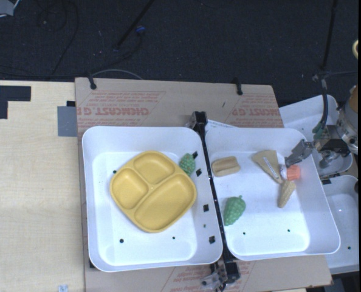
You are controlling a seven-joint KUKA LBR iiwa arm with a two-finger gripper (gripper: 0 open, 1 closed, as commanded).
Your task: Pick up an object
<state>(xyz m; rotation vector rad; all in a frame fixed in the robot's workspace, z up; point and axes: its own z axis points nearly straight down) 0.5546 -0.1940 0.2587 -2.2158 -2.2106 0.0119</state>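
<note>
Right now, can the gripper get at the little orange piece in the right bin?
Probably yes. The gripper sits just above the orange piece near the right bin's right wall; only the tan wedge and corn cob crowd close beside it.

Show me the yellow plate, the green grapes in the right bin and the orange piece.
yellow plate (pixel 153 191), camera view, middle divider
green grapes (pixel 234 210), camera view, centre
orange piece (pixel 294 173), camera view, top face

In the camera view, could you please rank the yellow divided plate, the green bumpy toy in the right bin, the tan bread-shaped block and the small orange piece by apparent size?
Largest to smallest:
1. Yellow divided plate, by far.
2. Green bumpy toy and tan bread-shaped block look about alike, so I won't rank them.
3. Small orange piece, smallest.
</note>
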